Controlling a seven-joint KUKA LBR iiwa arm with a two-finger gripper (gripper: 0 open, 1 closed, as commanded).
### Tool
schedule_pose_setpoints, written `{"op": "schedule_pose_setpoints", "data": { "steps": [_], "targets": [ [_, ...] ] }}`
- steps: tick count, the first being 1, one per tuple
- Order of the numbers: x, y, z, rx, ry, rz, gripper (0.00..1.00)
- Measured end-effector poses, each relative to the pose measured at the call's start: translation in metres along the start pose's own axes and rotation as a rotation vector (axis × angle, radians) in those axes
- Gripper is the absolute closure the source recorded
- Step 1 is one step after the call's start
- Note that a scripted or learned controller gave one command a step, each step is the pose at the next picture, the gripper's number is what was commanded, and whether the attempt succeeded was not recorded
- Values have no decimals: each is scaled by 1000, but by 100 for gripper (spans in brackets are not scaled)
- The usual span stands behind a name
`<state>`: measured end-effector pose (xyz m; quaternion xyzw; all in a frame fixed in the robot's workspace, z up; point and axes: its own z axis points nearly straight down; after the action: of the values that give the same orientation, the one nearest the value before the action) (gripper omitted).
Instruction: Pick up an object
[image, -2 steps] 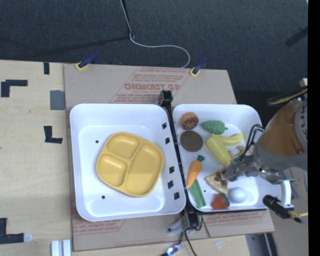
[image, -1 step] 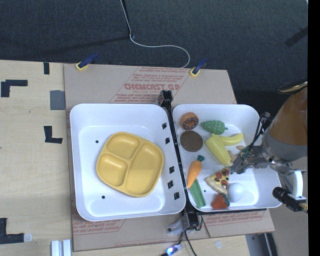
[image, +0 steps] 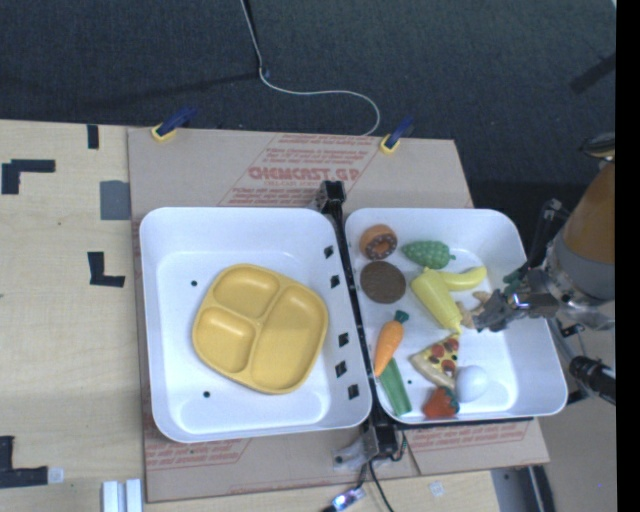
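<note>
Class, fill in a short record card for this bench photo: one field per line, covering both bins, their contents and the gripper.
left bin: holds a yellow divided plate
right bin: toy foods, among them a carrot, pizza slice, banana, white egg
gripper: above the right bin's right side, beside the banana

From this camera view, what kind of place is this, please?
Probably a robot test bench in a lab, not a kitchen. Two white bins sit on cardboard held by clamps, the food such as the carrot looks like toys, and an end effector reaches in.
</note>
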<state>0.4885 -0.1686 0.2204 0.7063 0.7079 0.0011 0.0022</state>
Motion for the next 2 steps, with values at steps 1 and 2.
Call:
{"op": "schedule_pose_setpoints", "data": {
  "steps": [1, 2],
  "targets": [
    [1, 0, -4, 6, 2, 1, 100],
    [63, 13, -2, 6, 4, -6, 100]
  ]
}}
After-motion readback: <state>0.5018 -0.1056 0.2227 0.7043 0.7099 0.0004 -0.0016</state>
